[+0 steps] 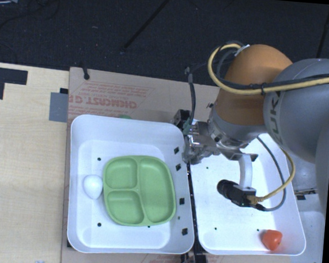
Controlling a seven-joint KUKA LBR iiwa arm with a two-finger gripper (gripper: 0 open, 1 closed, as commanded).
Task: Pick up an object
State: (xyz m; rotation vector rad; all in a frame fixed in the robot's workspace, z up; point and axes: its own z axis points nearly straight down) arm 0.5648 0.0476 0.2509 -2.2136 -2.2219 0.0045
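A green three-compartment plate (140,189) lies flat in the left bin (83,132). A small white egg-shaped object (92,186) rests against the plate's left edge. A small orange-red object (271,239) sits in the near right corner of the right bin (223,238). My gripper (193,150) hangs below the grey and orange wrist, over the divider between the two bins near their far edge. It is apart from all three objects, and I see nothing held in it.
The arm's bulky wrist (251,102) covers the far part of the right bin. A black cable connector (236,193) with a yellow hose hangs over the right bin's middle. Both bins sit on a cardboard sheet (127,98) on the wooden bench.
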